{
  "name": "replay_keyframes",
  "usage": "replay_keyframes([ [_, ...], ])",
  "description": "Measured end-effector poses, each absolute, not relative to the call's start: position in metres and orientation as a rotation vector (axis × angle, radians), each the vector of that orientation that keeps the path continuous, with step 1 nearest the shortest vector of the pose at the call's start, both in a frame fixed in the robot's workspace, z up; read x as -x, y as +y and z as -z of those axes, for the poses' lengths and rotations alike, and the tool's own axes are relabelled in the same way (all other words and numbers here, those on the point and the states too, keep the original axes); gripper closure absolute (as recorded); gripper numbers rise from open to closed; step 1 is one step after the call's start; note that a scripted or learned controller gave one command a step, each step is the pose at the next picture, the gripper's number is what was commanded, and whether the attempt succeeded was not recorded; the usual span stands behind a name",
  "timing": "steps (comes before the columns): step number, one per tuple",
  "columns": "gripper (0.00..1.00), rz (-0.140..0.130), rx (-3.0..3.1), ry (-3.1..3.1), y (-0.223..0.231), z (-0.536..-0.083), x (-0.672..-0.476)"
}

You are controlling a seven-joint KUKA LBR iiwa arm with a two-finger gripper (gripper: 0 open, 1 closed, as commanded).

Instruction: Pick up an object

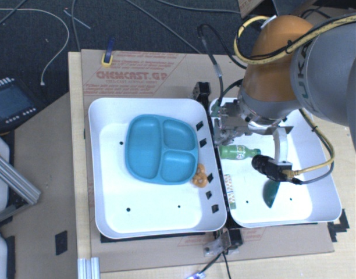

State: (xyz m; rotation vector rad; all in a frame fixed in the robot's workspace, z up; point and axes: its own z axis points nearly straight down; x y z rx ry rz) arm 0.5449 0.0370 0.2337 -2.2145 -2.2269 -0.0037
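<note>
Grey arm with orange band (277, 45) reached in from right, wrist bent downward; metal two-finger claw (227, 129) pointed down at left end.

1. You had a bulky grey arm (332, 68) in the camera view, its casing smooth and rounded, with part of a dark printed letter on the grey shell.
2. Above the wrist you saw a glossy orange band (274, 60), domed and wide.
3. Yellow and black cables (256, 31) looped around the orange section; another yellow cable (314, 168) curved lower down.
4. Under the band sat a silver metal flange and the gripper (230, 127) body, grey metal with small fittings.
5. A black cylindrical part (268, 166) hung beside the wrist.
</note>
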Motion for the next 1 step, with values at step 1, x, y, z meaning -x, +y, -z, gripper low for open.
replay_keyframes([
  [1, 1.0, 0.001, 2.213, -2.226, 0.0898, -0.2258, -0.5431],
])
